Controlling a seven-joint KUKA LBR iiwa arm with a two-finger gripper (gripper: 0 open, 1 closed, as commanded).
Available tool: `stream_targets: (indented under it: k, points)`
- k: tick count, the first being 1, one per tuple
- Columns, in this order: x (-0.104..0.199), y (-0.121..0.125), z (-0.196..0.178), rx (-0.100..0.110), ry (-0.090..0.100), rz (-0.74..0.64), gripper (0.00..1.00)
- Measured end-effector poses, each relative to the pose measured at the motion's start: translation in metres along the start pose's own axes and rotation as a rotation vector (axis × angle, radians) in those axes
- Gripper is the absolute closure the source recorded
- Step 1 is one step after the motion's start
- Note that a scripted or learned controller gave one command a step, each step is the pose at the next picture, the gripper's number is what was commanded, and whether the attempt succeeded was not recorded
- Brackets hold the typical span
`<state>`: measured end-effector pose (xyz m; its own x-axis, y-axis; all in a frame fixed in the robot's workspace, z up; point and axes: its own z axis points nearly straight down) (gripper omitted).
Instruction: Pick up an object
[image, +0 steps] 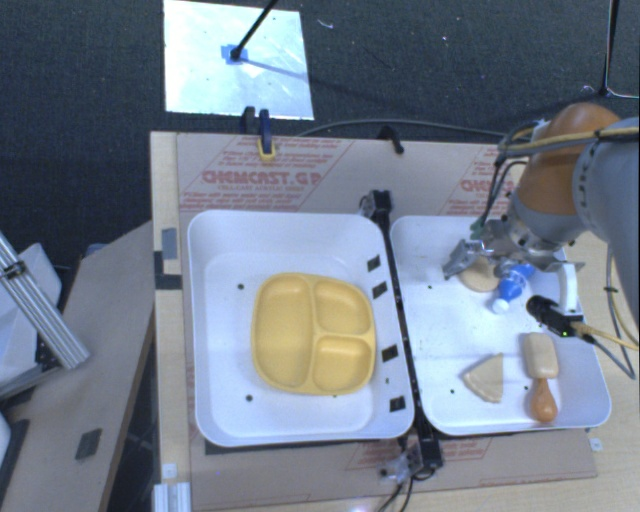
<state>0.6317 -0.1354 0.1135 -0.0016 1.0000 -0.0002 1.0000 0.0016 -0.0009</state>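
My gripper (468, 258) hangs low over the back of the right bin (430, 330), reaching in from the right under the grey arm with its orange band (572, 135). Right beneath it lies a tan rounded piece (480, 277), partly covered by the gripper. A small blue and white bottle (509, 285) lies just to the right of that piece. Near the bin's front lie a tan wedge (485, 378) and a wooden-handled tool (541, 375). Whether the gripper touches the tan piece is unclear.
The left bin (220, 260) holds a yellow divided plate (312, 332). A black divider with clips (392, 310) runs between the bins. Cables (600, 340) trail off the arm at the right edge. A shiny sheet (238, 58) lies beyond the bench.
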Motion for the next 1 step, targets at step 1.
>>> stream_targets:
  k: [1]
  points:
    - [-0.0004, 0.0030, 0.0251, -0.009, -0.003, -0.001, 0.00]
